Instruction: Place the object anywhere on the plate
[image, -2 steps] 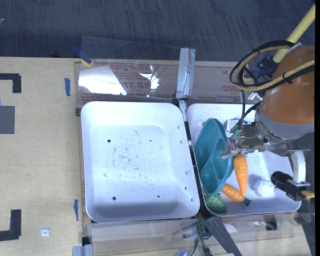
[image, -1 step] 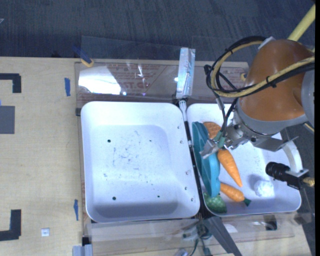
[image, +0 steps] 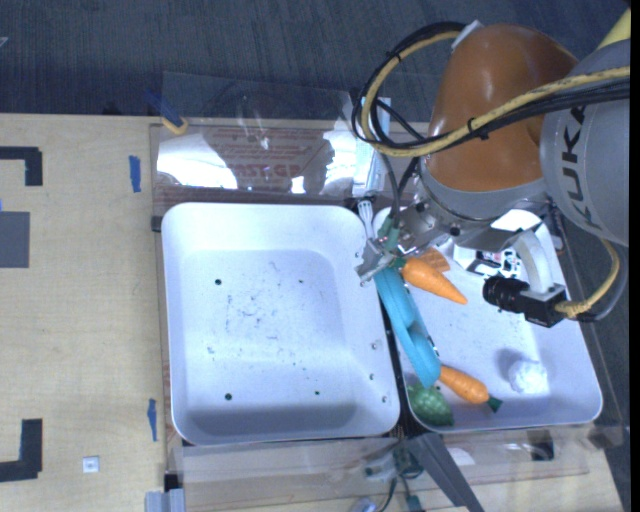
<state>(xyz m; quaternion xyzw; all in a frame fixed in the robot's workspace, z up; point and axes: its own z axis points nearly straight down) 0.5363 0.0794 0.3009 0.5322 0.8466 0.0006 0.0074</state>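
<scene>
- Now the two-finger gripper is seen over the right white bin, its state untellable.
- A long blue plastic tool is laid beside two orange carrots.

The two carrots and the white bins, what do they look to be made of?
The carrots look like toy plastic: smooth, uniformly orange, with a slight sheen. The left bin and right bin seem moulded plastic or enamelled metal, white, glossy, with rounded corners; the view can't settle which.

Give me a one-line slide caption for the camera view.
KUKA arm's gripper over the right bin, above a blue tool, two toy carrots and a green item.
</scene>
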